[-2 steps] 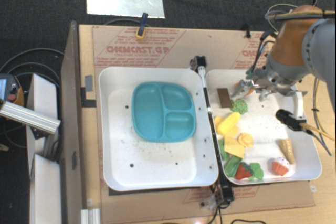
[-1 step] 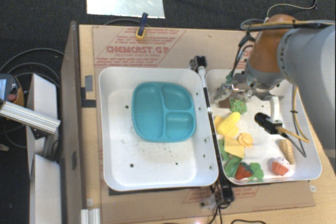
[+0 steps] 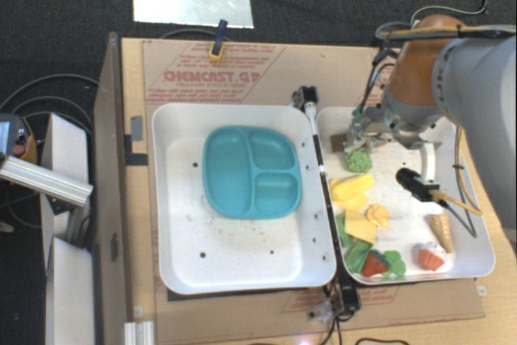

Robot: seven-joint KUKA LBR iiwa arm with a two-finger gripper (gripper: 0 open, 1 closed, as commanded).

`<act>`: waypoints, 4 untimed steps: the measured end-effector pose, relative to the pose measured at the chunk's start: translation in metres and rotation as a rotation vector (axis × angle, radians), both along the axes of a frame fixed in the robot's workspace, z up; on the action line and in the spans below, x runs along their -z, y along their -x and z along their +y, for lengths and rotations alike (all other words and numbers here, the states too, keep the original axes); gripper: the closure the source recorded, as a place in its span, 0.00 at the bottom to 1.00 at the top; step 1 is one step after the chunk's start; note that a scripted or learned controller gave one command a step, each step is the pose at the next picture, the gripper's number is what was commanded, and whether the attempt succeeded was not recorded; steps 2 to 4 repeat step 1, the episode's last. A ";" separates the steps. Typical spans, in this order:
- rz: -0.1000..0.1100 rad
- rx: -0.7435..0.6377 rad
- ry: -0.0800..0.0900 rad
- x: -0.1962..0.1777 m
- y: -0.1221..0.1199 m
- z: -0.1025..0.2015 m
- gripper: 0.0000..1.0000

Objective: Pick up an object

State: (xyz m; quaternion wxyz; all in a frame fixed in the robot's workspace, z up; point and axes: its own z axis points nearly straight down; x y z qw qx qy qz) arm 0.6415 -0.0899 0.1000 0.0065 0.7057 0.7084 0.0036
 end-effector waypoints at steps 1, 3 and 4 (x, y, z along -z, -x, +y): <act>0.009 -0.003 -0.006 -0.090 0.043 0.037 1.00; 0.009 -0.003 -0.006 -0.090 0.043 0.037 1.00; 0.009 -0.003 -0.006 -0.090 0.043 0.037 1.00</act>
